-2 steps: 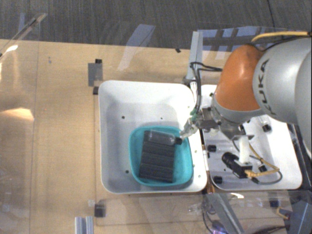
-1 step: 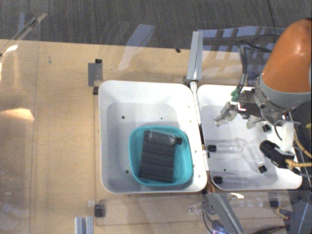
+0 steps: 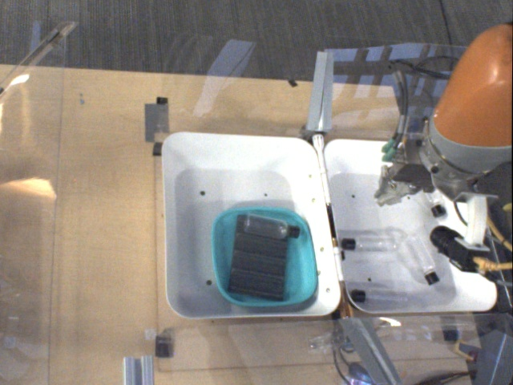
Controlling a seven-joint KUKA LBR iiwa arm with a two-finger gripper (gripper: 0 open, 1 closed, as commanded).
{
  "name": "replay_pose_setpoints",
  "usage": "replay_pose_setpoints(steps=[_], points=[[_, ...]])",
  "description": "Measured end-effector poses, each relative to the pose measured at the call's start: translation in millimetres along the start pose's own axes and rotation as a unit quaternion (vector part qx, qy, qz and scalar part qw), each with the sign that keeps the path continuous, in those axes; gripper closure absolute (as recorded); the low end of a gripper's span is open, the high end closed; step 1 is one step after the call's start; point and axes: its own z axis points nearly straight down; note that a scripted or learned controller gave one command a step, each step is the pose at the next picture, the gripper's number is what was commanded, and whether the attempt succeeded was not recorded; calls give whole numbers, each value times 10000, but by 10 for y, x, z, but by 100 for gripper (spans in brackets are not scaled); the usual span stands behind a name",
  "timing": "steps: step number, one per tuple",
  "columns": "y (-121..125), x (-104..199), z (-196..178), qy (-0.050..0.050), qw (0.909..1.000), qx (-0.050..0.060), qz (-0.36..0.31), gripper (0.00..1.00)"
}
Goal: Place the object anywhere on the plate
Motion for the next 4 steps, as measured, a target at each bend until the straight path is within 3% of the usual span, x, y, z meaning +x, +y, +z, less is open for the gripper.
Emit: replay_pose_setpoints(steps=[1,2,3,4], points=[[202,-374,-774,-3,9927,17,-1208,100],[812,16,-1282,3,9840,17,-1780,100],[1445,708,-1254,12,9639,18,-2661,100],[1525,1305,-1270,18,9567,14,-2909,100]])
